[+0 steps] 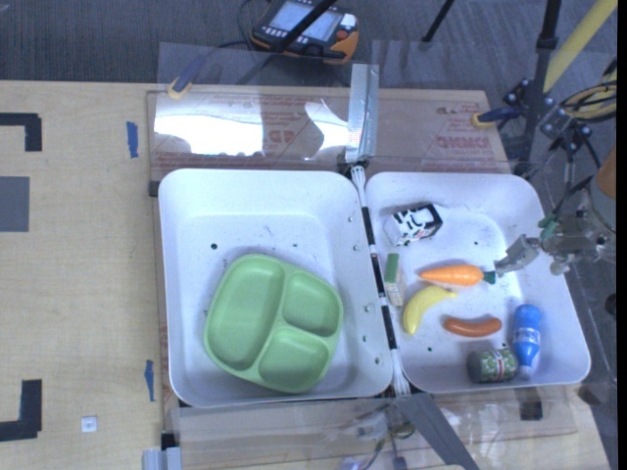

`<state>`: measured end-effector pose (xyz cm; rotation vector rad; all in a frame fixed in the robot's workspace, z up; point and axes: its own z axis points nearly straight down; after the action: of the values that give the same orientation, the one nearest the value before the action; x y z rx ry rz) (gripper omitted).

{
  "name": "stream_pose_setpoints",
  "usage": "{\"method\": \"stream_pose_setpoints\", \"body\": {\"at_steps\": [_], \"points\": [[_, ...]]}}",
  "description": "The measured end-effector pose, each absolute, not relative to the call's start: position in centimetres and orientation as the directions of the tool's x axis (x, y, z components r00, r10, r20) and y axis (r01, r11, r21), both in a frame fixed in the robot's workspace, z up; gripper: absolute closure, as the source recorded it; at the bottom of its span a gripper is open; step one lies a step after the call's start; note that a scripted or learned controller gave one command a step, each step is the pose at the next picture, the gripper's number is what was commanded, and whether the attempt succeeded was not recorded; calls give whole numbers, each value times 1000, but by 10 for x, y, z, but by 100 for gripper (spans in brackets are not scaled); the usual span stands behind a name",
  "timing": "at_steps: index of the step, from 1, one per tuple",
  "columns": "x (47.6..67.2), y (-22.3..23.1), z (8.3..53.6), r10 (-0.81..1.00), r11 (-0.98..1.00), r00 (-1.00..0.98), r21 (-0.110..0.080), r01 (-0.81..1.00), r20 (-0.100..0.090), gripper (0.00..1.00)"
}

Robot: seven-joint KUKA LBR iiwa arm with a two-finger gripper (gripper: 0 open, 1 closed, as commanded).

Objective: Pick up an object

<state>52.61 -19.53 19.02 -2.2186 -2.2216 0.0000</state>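
Observation:
The right bin (509, 196) holds several small objects. An orange carrot (451, 275) lies in its middle, with a yellow banana (423, 307) just below it and a red sausage (471, 326) to the lower right. A black-and-white toy (416, 222) sits toward the back. A blue bottle (527, 334) and a green can (492, 364) rest near the front right corner. My gripper (516, 255) reaches in over the bin's right side, its tip just right of the carrot's green end. Nothing shows between its fingers.
The left bin (196, 204) carries a green divided plate (273, 322). A shiny clear sheet (255, 125) and a metal strip (361, 111) lie behind the bins. Cables and stand legs (563, 96) crowd the right side beyond the bench.

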Motion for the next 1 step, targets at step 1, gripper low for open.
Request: {"method": "stream_pose_setpoints", "body": {"at_steps": [1], "points": [[554, -146, 129, 989, 147, -147, -2, 989, 2, 0]]}}
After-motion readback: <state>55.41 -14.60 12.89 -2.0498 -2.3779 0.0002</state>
